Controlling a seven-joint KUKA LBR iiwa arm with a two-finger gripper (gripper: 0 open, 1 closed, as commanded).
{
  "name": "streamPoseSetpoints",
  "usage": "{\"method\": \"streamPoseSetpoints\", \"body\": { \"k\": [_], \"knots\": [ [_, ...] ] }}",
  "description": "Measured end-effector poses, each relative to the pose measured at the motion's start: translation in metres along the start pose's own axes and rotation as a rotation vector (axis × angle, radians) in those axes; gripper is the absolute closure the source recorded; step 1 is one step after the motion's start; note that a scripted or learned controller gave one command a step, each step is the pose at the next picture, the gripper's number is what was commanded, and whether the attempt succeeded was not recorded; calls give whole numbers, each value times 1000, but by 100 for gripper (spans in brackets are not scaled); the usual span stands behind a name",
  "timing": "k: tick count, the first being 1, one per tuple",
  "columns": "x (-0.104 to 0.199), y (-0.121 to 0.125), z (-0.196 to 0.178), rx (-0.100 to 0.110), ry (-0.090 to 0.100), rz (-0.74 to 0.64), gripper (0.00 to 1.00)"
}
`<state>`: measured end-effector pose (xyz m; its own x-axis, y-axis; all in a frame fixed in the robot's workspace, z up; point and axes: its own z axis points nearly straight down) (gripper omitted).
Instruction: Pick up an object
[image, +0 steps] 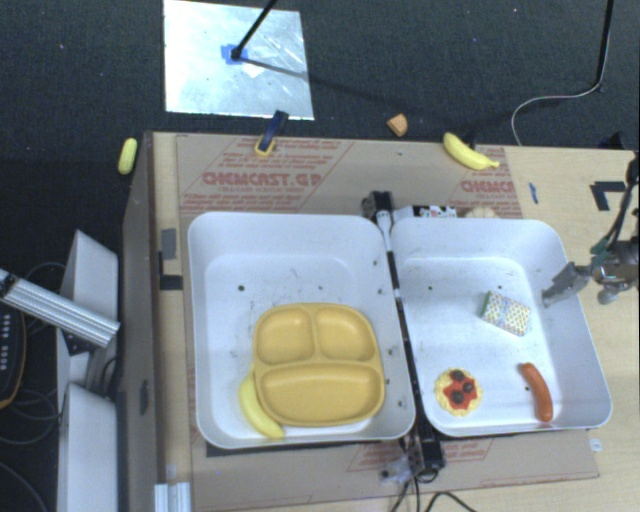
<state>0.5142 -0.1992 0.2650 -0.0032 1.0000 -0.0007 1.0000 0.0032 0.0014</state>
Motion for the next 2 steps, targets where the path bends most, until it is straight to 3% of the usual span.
{"method": "streamPoseSetpoints", "body": {
  "k": [1, 2],
  "knots": [
    [3, -28, 89, 2, 1, 2, 0],
    [2, -26, 78, -3, -1, 1, 100]
  ]
}}
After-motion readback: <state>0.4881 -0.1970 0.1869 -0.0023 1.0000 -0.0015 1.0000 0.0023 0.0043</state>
